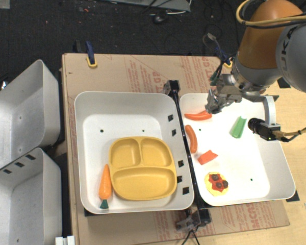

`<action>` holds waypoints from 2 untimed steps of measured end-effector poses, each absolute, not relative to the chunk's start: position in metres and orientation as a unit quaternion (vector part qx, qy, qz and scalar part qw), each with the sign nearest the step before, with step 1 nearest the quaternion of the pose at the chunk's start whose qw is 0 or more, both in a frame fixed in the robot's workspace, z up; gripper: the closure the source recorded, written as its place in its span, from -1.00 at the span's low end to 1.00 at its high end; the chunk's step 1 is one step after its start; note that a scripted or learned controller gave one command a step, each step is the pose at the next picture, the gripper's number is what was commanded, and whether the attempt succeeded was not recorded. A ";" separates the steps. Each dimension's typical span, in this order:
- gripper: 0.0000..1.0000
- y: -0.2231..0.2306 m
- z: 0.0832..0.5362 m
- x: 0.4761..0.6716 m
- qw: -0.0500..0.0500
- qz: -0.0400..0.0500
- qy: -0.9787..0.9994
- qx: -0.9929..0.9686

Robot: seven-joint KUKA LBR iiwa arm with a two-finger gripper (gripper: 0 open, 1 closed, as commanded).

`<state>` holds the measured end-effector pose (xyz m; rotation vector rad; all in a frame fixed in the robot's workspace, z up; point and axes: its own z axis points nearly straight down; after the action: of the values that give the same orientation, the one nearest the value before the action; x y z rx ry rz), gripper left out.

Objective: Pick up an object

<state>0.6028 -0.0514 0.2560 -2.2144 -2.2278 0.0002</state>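
Orange pepper (198, 116): long axis left-right, lying under gripper (214, 106); jaw state unclear.

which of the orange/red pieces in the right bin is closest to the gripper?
The curved orange-red chilli-shaped piece at the far left of the right bin, just beside the gripper. The orange sausage-shaped piece and flat orange wedge lie nearer the camera.

We are seeing bright, even light on the white bins (127, 106), soft small shadows, and a slightly grainy picture.
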 end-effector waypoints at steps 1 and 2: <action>1.00 -0.007 0.247 0.612 0.000 0.000 -0.710 -0.705; 1.00 0.048 0.254 0.615 0.000 -0.001 -0.710 -0.705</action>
<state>0.6148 0.0484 0.2537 -2.2144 -2.2298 -0.0029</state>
